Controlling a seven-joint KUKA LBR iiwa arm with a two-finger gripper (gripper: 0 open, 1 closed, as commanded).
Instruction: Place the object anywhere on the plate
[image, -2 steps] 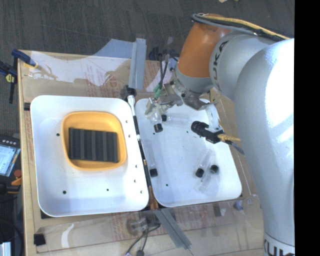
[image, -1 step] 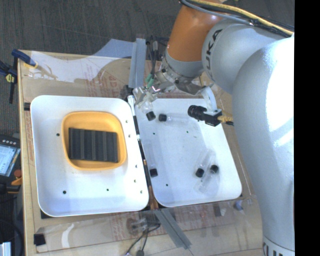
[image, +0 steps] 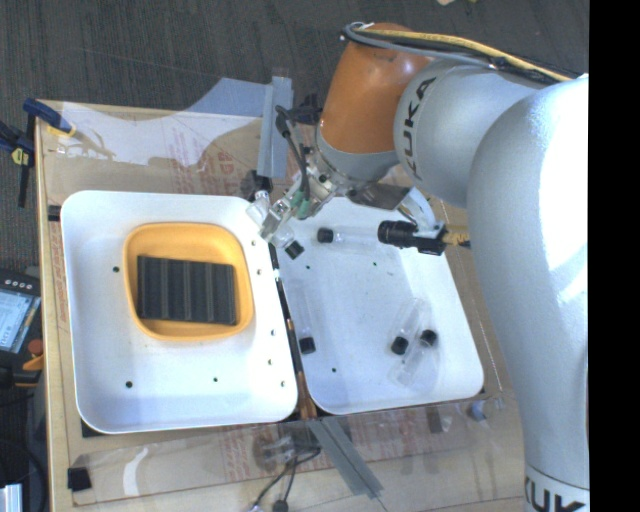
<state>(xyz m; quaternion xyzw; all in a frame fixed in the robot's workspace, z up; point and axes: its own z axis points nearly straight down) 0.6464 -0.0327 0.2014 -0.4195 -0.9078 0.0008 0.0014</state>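
Starting at the left, the left bin (image: 90, 380) carries a yellow plate (image: 188, 279) with a dark ribbed rectangle in its middle; it sits in the upper-middle part of that bin, its long side running roughly left to right, and nothing rests on it. Just past the seam between the bins, the claw (image: 277, 213) hangs over the top left corner of the right bin (image: 340, 390), almost above the dividing rims. Whether it is open, closed or gripping something cannot be told, since the tip is small and cluttered with pale and green bits. The object to be placed is not clear either: several clear, black-capped pieces lie in the right bin, one near the top (image: 340, 237), a pair toward the lower right (image: 412, 342), and small black bits near the seam. If the claw does carry something, the plate lies to its left and a little lower in the view, close by, so the coming move looks like a short carry across the seam. Farther right, the arm (image: 500, 170) arches in from the right edge, its orange band (image: 360, 95) above the wrist, which is angled down and leftward over the surface (image: 150, 150).
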